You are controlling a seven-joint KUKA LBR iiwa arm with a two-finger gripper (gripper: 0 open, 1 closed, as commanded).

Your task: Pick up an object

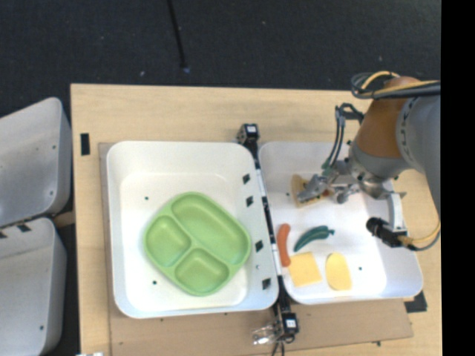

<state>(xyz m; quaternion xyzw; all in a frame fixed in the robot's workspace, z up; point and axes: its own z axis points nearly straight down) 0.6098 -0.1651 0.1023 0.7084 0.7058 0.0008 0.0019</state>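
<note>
The fingers (315,189) sit low in the upper part of the right bin (401,277), right of centre in the frame, and seem to be closing around a small tan object (303,188); whether they truly hold it or just press beside it I cannot tell, nor how wide they stand.

As I judge it, the tan piece could slide out on the lift if it is only pinched at one edge, or get shoved against the bin wall.

Below lie a green pepper (313,235), an orange-red sausage-like piece (283,244), a yellow square slice (304,269) and a yellow oval piece (338,271), all apart from the fingers.

The left bin (122,199) carries a green divided plate (196,242), both bins resting on the counter (163,110).

No readable writing or brand anywhere.
</note>
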